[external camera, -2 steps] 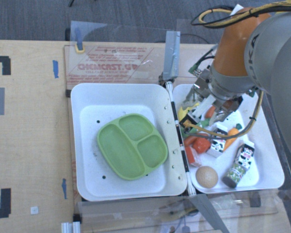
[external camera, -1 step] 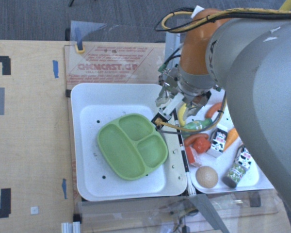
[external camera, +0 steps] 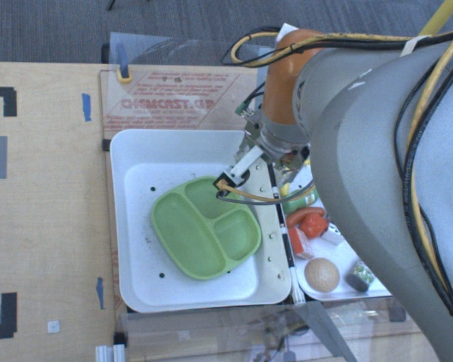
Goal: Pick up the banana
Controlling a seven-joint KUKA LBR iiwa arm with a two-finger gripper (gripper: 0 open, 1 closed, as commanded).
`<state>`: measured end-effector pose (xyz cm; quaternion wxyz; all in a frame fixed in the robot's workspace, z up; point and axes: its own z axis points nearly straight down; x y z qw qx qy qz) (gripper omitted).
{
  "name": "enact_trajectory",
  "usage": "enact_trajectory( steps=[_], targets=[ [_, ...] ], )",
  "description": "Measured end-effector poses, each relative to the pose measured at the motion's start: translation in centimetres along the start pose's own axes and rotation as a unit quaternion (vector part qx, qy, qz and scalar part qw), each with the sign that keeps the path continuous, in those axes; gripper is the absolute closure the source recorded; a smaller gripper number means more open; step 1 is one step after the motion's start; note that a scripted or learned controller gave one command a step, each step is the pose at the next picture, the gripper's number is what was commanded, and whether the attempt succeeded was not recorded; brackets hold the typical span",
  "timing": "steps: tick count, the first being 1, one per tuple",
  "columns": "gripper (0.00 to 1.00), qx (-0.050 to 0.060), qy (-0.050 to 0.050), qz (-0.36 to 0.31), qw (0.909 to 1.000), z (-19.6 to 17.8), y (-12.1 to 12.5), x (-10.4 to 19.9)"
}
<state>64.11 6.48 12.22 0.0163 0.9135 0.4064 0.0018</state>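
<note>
Claw (external camera: 287,166): above the right bin (external camera: 347,292), hidden under my own wrist; spread or pressed together, I cannot tell.
Banana (external camera: 302,196): probably the yellow-green strip at 5 o'clock from my claw, mostly covered.
Risk: I may catch the red thing (external camera: 311,223) instead, because it lies just beside, at the banana's 6 o'clock.
Around: beige ball (external camera: 322,274) further at 6 o'clock; green plate (external camera: 204,232) at 9 o'clock in the left bin (external camera: 136,202).

Pale wooden bench (external camera: 45,225), marked with black corner marks (external camera: 4,100) and strips of blue tape (external camera: 86,106). Bears two shallow white bins side by side: left bin (external camera: 128,202), right bin (external camera: 344,259). Also bears a red-lettered board (external camera: 174,100), just behind the left bin.
</note>
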Motion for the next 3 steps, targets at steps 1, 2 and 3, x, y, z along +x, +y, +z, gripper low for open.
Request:
enact_trajectory(
  steps=[1,2,3],
  targets=[
    [0.00,0.017,0.003,0.039,0.9991,-5.8,3.9,-0.8],
    [0.00,0.019,0.004,-0.073,0.9971,-5.7,3.3,-6.2],
    [0.00,0.017,0.005,-0.092,0.9956,-5.9,2.7,1.1]
  ],
)
